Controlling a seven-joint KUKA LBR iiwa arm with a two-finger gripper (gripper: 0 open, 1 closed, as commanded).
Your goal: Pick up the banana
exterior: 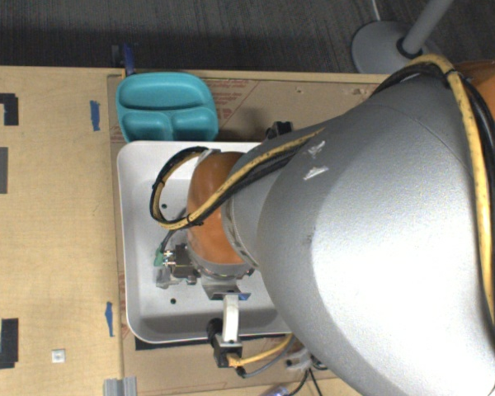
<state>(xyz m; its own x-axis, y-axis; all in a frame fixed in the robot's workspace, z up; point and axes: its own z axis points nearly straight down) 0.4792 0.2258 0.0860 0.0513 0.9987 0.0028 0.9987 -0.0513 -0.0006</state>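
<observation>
The grey arm (371, 229) is smooth and rounded, and it covers most of the right side, so one bin is hidden under it. Its orange band (208, 213) hangs over the middle of the white bin (136, 221), a shallow tray with rounded corners. A teal moulded plastic piece (167, 106) lies just beyond the bin's far edge. The gripper (177, 266) is near the bin's front edge; I cannot tell how its jaws stand. I cannot make out the banana

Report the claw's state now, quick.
Claw: cannot be told; it is low over the white bin, with the arm's wrist above it.
</observation>
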